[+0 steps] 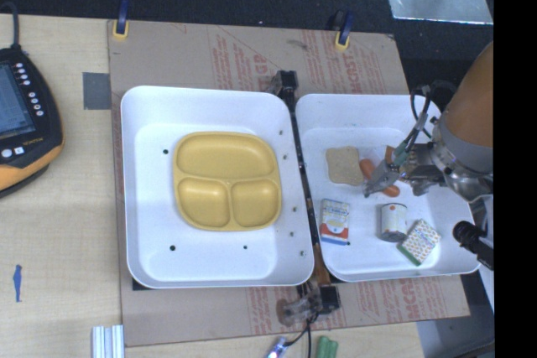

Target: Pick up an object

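Pale wood forms the desk (59,247), overlaid by a cardboard sheet (243,54) that carries two shallow white bins side by side. Left bin (138,180): a yellow divided tray (226,180) lies at its centre. Right bin (336,264), the landmark for what follows: near its centre lie a tan square pad (342,164) and, touching that pad's right edge, an orange piece (369,170). Toward its near wall lie a small printed carton (335,221), a silver can (392,220) on its side, and a green-patterned packet (419,241). The hand (379,182) hovers over the bin's centre by the orange piece; whether it is apart or together cannot be told. A black-and-orange pendant (23,126) rests at the desk's left edge.
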### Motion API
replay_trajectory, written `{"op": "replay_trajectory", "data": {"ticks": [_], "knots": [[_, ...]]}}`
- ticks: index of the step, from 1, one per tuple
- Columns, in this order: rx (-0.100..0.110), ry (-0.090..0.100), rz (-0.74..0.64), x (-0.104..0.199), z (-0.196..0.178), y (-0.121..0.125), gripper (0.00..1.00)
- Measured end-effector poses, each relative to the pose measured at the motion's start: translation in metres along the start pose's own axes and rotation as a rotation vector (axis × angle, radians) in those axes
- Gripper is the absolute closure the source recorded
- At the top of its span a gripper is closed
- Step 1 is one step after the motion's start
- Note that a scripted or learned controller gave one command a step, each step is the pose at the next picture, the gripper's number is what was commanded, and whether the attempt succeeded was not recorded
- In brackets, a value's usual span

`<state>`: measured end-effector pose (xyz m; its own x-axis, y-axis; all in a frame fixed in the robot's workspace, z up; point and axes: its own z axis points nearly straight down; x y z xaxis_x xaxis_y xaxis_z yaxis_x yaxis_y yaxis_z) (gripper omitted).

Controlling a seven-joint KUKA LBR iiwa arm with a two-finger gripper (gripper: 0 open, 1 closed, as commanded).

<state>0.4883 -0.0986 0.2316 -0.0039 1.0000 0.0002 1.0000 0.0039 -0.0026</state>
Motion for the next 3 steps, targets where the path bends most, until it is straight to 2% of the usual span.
{"op": "replay_trajectory", "data": {"ticks": [1,2,3], "knots": [[0.002,-0.001,-0.001,-0.056,0.064,0.006,0.0],[0.001,-0.002,-0.001,-0.055,0.14,0.063,0.0],[0.001,0.0,0.001,-0.109,0.139,0.168,0.0]]}}
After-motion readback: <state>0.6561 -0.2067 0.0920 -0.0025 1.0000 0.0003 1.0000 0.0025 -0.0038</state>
